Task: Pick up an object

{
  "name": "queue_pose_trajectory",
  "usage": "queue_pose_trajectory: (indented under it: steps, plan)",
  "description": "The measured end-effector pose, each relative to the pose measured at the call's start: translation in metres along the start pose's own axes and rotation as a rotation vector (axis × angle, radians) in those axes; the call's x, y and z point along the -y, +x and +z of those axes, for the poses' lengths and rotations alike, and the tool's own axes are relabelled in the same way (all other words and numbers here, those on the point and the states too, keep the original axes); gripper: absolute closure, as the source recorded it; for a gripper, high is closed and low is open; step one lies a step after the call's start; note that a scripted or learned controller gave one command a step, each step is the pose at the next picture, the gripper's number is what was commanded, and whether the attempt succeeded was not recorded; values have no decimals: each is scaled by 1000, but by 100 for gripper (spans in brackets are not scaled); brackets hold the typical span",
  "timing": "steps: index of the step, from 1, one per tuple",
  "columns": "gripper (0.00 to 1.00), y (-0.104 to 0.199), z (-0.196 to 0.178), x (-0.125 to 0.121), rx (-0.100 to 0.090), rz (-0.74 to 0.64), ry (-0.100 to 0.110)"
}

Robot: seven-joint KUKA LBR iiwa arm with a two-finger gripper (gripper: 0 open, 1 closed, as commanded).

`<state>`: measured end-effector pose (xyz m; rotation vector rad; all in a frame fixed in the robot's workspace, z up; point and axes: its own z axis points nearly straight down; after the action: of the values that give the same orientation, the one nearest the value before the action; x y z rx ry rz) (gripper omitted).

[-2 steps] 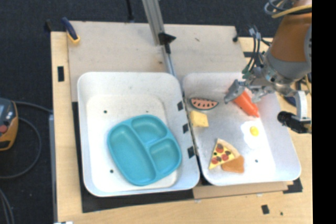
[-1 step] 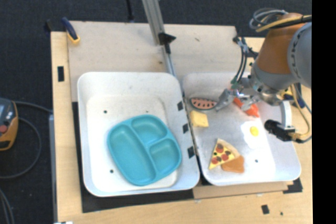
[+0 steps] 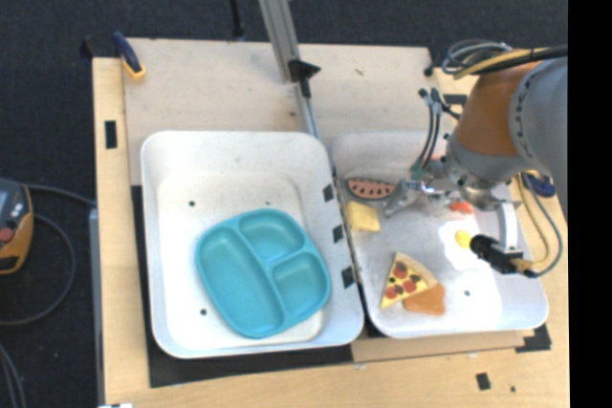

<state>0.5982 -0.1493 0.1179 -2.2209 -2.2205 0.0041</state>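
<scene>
The arm (image 3: 512,124) reached in from the right over the right bin (image 3: 382,148), its orange band just above the wrist; the gripper (image 3: 413,192) hung low over the back half of that bin, pointing toward the bin's left wall; whether its fingers stood wide or narrow could not be told, for they were small and dark against the wrist hardware.

Just to the left of the fingertips, near or touching them, lay a reddish-brown slice with a dark rim, like a piece of watermelon (image 3: 369,188); nothing could be seen between the fingers; just below that slice, and below-left of the fingers, sat a pale yellow block (image 3: 363,218); further toward the front of the bin, well apart from the fingers, lay a pizza slice (image 3: 407,278) with an orange wedge (image 3: 426,302) touching its lower right edge; to the right of the fingers, under the wrist, a white fried egg (image 3: 459,242) with a yellow yolk rested on the bin floor, and a small red piece (image 3: 461,205) showed just above it.

In the left bin (image 3: 172,158), far to the left of the fingers, lay a teal divided plate (image 3: 263,272) with three compartments.

No brand, label or writing could be read on anything.
</scene>
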Motion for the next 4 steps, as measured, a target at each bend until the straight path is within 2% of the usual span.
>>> queue_pose_trajectory:
  steps: [1,2,4]
  plan:
    - [0,-1,18,0,0,1,-2]
    - [100,-2,5,-1,1,4,-7]
    - [100,-16,-116,-1,2,5,-10]
